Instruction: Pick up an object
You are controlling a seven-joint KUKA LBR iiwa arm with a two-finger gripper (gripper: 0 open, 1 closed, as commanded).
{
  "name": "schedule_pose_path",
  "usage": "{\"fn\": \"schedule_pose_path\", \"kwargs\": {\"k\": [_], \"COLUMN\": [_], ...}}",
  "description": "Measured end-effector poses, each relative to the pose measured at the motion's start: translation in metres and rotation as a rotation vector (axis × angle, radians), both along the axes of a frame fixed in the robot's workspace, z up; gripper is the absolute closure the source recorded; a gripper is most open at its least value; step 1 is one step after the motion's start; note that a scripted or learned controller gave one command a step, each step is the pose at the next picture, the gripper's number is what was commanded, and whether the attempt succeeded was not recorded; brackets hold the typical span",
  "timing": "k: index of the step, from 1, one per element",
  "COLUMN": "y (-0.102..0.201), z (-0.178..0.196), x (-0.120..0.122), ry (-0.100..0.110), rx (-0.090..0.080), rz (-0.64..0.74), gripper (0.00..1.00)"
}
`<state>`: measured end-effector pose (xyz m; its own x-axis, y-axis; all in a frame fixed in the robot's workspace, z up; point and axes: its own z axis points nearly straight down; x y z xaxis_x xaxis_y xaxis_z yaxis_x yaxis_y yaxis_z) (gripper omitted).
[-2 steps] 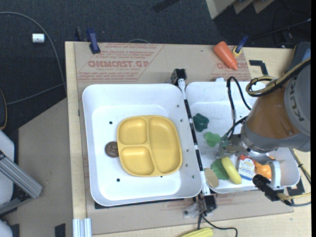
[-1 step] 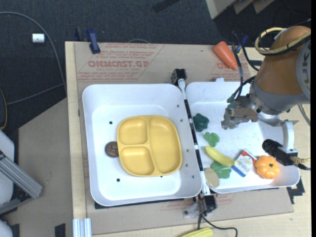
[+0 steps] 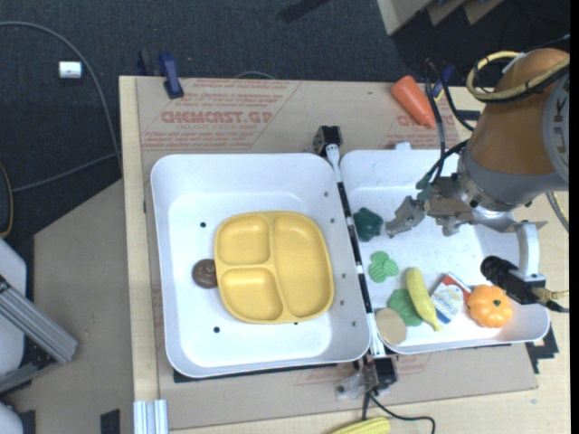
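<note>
Overhead, camera view:
Bench: a cardboard-covered bench carries two shallow white bins side by side
Left bin: the left bin holds a yellow divided plate, and a small brown round thing touches the plate's left edge
Right bin: the right bin holds the toys, namely a dark green piece by the dividing wall, a light green leafy piece below it, a banana, a small red and white packet, an orange pumpkin and a tan disc at the near corner
Arm: the grey arm with its orange band reaches in from the right, over the far half of the right bin
Hand: the hand hangs above bare bin floor, its tips pointing toward the dividing wall; nothing sits between its tips, and whether they are spread or pressed together I cannot tell
Key relation: the dark green piece lies just beside the hand, on the plate side, the nearest toy by my reckoning
Banana axis: its long axis runs roughly away from the camera, well apart from the hand toward the near rim
Stage, as a judgement: nothing lifted yet; a short shift toward the divider looks the likeliest grasp, though the wall crowds that piece
</note>
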<state>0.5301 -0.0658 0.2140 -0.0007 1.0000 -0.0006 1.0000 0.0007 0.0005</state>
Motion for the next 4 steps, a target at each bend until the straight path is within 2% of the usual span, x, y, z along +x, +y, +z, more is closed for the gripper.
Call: {"fn": "schedule_pose_path", "kwargs": {"k": [1, 2, 3, 4], "y": [-0.05, -0.029, -0.028, 0.032], "z": [-0.067, -0.128, -0.118, -0.029], "x": [-0.052, -0.037, -0.036, 0.023], "ry": [0.002, 0.003, 0.001, -0.002], "rx": [0.0, 0.002, 0.002, 0.002], "rz": [-0.002, 0.0, -0.001, 0.001], "gripper": [0.0, 0.0, 1.0, 1.0]}}
